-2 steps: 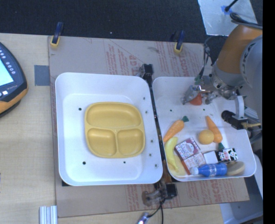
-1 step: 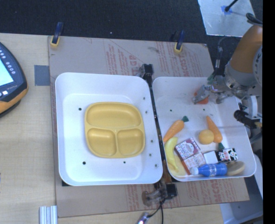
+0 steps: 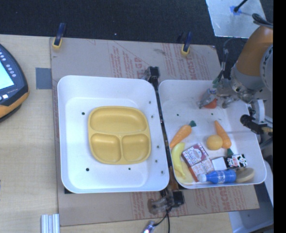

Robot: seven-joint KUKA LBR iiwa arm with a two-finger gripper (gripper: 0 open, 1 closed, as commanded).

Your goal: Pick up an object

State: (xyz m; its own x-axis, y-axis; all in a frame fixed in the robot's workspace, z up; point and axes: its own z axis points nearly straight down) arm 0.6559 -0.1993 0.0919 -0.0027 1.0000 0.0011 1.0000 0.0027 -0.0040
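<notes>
White, shallow left bin (image 3: 63,130) holding a yellow divided tray (image 3: 119,135) at its middle, three compartments up. Right bin (image 3: 182,95) touching it along the shared edge, crowded toward 6 o'clock: a yellow banana (image 3: 177,162) along the 7 o'clock wall, a red-and-white carton (image 3: 197,160) just beside it, a blue bottle (image 3: 219,177) lying flat at 6 o'clock, touching a pale beige piece (image 3: 245,174) at 5 o'clock, and a small black-and-white cow-patterned block (image 3: 236,160) just above that. Nearer the centre, an orange carrot (image 3: 182,134) with green top, tilted toward 1 o'clock; a second carrot (image 3: 223,134) at 3 o'clock of it, leaning the other way, touching a round yellow fruit (image 3: 214,142). Nothing lying over the 12 o'clock part of the right bin.

Small red-orange object (image 3: 210,104) at 12 o'clock in the right bin, well apart from the pile, right at the tip of the gripper (image 3: 214,100). Too small and blurred to tell whether gripped or merely beside; tool width likewise impossible to tell.

Grey arm (image 3: 252,57) entering from 3 o'clock, orange band uppermost, wrist bent down over the bin's 1 o'clock corner, tool low near the bin floor and pointing toward 8 o'clock.

Outside the bins: an orange-edged teach pendant (image 3: 0,81) at 9 o'clock on the bench, two blue clamps (image 3: 59,35) on the far cardboard edge
</notes>
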